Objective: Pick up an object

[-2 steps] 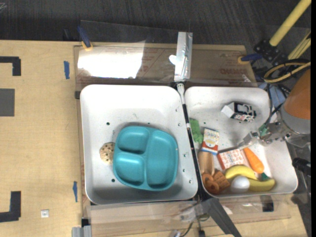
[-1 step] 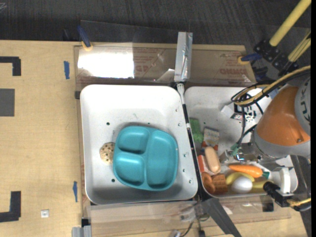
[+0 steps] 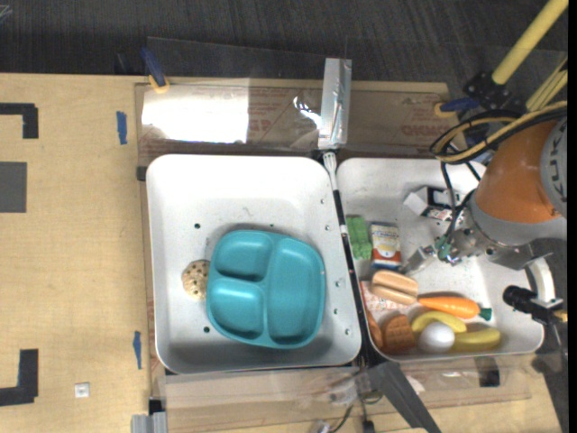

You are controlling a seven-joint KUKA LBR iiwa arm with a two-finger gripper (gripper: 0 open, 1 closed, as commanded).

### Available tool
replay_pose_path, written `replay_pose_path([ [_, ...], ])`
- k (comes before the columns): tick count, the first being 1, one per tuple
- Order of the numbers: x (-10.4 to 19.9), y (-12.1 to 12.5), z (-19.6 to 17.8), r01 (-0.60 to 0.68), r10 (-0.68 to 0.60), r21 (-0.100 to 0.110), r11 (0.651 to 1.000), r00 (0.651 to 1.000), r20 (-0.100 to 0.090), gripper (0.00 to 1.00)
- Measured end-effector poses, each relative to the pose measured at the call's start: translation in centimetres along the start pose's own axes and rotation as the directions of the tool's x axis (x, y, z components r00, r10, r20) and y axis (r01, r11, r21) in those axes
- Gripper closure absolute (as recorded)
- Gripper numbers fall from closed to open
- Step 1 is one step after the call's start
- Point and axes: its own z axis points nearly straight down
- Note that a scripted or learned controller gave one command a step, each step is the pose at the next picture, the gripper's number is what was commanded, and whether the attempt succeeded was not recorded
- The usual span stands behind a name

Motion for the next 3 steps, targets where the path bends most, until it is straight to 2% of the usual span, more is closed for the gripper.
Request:
replay_pose_path([
  [1,1.1,5.7,0.1,0.055,-0.055,0.000,0.999,0.999,-0.002,0.00],
  [2,0.9,5.9,-1.2,0.055,-0.055,-0.007,0.998,0.998,0.004,1.00],
  [3,1.0,5.9,-1.1,0.056,-0.056,-0.006,0.998,0.998,0.003,0.00],
])
